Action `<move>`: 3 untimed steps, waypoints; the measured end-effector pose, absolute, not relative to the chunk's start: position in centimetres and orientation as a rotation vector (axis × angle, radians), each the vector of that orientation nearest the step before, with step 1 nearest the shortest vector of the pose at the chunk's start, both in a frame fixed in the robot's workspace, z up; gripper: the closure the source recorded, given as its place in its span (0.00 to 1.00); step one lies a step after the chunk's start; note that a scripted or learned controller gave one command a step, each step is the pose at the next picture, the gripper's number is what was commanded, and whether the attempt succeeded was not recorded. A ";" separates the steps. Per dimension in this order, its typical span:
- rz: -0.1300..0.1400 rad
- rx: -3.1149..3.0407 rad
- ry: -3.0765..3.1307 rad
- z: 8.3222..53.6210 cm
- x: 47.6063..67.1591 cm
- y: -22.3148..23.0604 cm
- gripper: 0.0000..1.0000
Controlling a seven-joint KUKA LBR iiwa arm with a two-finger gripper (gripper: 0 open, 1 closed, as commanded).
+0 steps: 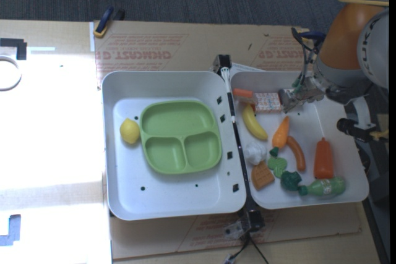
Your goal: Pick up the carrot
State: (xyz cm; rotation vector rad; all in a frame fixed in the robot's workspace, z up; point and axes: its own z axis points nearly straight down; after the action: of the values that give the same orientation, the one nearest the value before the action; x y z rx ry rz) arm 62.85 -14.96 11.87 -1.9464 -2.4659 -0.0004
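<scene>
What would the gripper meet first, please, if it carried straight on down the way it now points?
Probably the floor of the right bin, just above the carrot. The gripper hangs beside the small patterned packet, and depth is hard to judge from above.

The carrot [281, 132] is a small orange toy, tapered, lying on the floor of the right bin with its thicker end up toward the claw [296, 99] and its narrow tip pointing down and slightly left. It sits just below the claw and a little to its left, close but apart from it, not between the fingers. It lies tilted at a slant, resting flat and free on the white bin floor.
</scene>
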 end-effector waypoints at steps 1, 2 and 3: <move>0.000 -1.946 -2.466 11.9 62.9 -15.0 0.00; 0.003 -2.017 -2.405 9.0 59.0 -10.3 0.00; 0.003 -2.020 -2.402 9.8 59.0 -10.4 1.00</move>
State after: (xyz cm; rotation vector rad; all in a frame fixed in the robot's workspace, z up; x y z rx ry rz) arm 58.99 -10.38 9.82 -2.0196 -2.4016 0.0035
